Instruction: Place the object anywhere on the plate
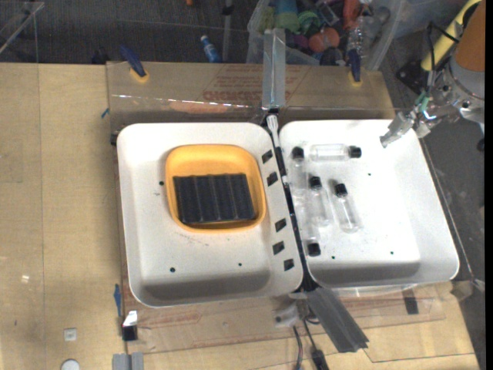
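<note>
1. Camera view: a wooden tabletop (54,206) is seen from above, carrying two white bins side by side.
2. In the left bin (139,245), an orange plate (179,160) is set, with a dark ribbed block (214,198) lying on it.
3. In the right bin (400,230), four clear vials with black caps are scattered at its left side: one vial (325,153) lies crosswise near the far wall, and three others (327,206) lie closer to the divider.
4. At the bin's far right corner, the gripper (399,131) is seen above the rim, apart from the vials; nothing is seen in it, and how far it is open cannot be told.
</note>
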Robot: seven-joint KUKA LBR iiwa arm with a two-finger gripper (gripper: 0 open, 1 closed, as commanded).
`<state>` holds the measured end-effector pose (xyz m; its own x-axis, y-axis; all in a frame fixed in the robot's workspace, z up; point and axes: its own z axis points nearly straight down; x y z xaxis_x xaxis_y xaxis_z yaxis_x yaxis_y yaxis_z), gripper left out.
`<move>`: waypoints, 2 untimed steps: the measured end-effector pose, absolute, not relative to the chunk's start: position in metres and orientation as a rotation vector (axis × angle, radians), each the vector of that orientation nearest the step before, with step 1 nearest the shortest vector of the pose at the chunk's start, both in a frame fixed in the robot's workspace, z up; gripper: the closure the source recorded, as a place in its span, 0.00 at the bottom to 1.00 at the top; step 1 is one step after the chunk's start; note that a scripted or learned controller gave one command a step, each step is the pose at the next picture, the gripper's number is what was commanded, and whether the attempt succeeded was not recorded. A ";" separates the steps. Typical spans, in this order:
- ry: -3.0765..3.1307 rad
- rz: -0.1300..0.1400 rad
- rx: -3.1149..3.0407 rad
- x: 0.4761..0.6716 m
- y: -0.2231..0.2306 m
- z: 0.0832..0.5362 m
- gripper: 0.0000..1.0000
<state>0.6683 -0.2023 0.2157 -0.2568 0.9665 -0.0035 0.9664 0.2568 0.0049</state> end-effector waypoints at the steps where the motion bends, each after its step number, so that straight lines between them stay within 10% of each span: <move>1: 2.691 0.002 1.608 0.668 -0.222 0.228 0.00; 2: 2.923 0.003 1.130 0.669 -0.221 0.232 0.00</move>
<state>0.6688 -0.2208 0.2316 -0.7397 0.6729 -0.0068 0.6729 0.7397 0.0045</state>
